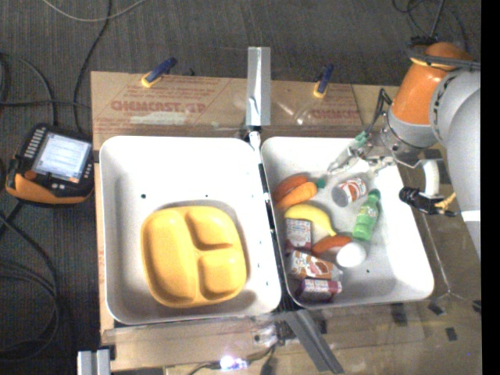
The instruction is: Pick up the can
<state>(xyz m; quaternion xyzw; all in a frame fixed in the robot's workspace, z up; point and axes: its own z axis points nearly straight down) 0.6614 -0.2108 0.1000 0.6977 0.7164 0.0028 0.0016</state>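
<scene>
Camera view: the can (349, 191) lies on its side in the right bin (406, 276), towards its far right corner, long axis slanting, beside the green bottle (366, 216). The gripper (353, 161) hovers just above it, towards the far edge, fingers parted, holding nothing.
</scene>
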